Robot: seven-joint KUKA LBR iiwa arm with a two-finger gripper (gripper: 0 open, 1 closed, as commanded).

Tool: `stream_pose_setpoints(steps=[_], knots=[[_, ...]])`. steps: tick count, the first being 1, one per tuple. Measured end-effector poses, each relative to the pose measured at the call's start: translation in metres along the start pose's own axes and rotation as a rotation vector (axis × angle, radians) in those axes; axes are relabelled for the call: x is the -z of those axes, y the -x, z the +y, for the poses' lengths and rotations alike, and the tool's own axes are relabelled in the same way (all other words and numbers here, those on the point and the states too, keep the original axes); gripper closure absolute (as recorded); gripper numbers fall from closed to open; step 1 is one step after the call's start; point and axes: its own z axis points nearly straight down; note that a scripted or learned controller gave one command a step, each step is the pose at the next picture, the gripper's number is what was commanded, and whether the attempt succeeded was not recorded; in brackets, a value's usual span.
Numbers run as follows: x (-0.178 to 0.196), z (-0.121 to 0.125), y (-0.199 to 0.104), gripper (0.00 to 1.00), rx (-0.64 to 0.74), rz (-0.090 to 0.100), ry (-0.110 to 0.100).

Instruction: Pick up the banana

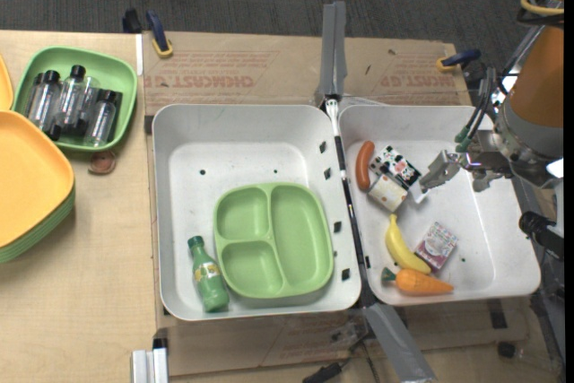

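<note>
Banana [403, 248] lies in the right bin [502, 274], near its front, tip touching the carrot [423, 283], a pink packet [437, 245] just beside it and a cow-print box [392, 176] behind. Gripper [441, 171] hovers above and right of the box; jaws appear narrowly parted, holding nothing. Judgement: banana light, smooth, curved, somewhat soft; grip across the mid-body, jaws square to its long axis, clear of carrot.
</note>
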Motion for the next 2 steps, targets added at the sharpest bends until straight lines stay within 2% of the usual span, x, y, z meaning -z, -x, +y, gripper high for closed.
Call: stream_pose_setpoints(steps=[1,2], knots=[[-0.084,-0.022,0.004,0.0,0.093,0.001,0.0],[-0.158,-0.027,0.001,0.0,0.32,-0.003,0.012]])
